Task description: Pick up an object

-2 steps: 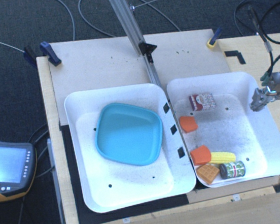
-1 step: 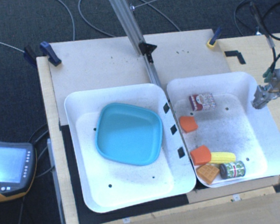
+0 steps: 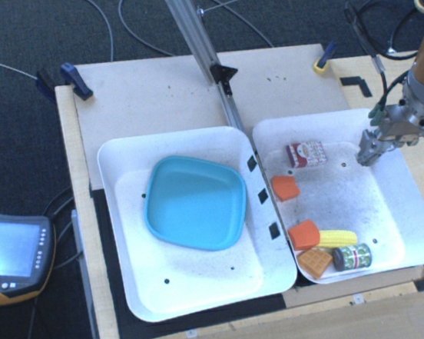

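The right bin (image 3: 387,204) holds a red and white carton (image 3: 306,153) near its back, an orange block (image 3: 285,187) by the left wall, and a red block (image 3: 304,234), a yellow corn cob (image 3: 336,238), a tan waffle-like piece (image 3: 315,262) and a dark can (image 3: 353,256) at its front left. My gripper (image 3: 368,153) hangs over the right bin's back right part, to the right of the carton. Nothing shows between its tips.
A blue square plate (image 3: 195,202) lies in the left bin (image 3: 143,290). A metal pole (image 3: 198,35) slants down to the divide between the bins. A handheld pendant (image 3: 10,253) sits left of the bench. Cables run across the floor behind.
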`<state>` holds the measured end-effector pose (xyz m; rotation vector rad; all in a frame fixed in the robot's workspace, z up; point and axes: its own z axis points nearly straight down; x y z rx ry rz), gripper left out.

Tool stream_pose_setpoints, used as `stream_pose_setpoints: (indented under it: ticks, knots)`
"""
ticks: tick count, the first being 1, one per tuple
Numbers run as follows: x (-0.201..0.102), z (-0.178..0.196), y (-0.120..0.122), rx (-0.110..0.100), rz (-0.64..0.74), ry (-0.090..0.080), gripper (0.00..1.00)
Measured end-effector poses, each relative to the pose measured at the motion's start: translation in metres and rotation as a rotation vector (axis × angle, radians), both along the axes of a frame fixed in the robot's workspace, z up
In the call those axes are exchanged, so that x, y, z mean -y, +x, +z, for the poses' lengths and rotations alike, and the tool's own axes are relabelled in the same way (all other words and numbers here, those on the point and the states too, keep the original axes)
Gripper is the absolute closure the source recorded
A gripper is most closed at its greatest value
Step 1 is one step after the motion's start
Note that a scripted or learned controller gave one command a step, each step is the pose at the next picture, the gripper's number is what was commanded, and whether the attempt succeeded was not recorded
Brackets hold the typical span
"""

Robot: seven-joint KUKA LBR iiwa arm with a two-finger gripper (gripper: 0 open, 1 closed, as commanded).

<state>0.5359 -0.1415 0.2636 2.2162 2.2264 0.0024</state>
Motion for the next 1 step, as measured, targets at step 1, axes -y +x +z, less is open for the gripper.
stream_pose_setpoints:
  ticks: [1]
  knots:
    - [-0.0609, -0.0051, 0.0129, -0.001, 0.001, 0.001, 1.00]
